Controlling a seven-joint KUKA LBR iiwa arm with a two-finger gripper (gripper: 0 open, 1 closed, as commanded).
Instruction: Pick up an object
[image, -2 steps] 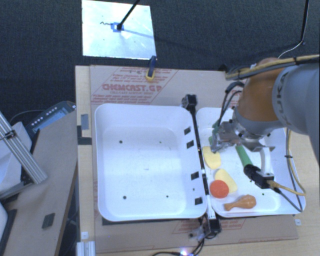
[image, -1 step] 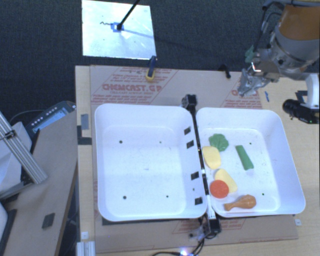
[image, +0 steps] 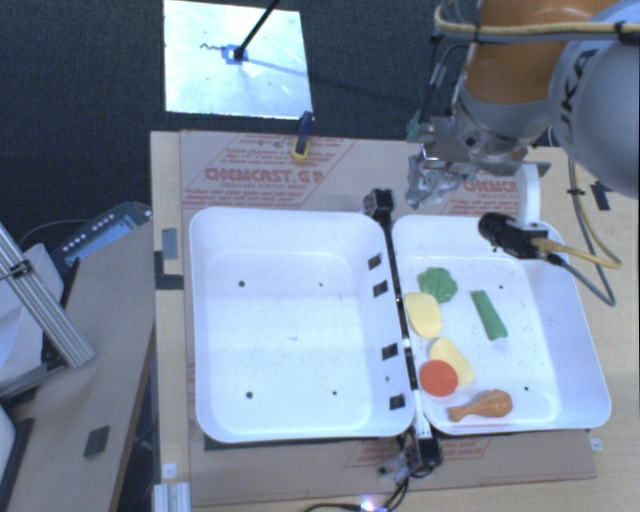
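- Left shallow white plastic bin (image: 215, 300): bare, nothing to pick.
- Right white bin (image: 575, 345): red round toy (image: 438, 377) touching yellow pieces (image: 424, 314); risks a double pinch or slip.
- Gripper (image: 432, 187) above far rim; finger state impossible to tell.

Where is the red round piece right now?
The red round piece lies in the right bin, near its front-left corner, touching the yellow wedge.
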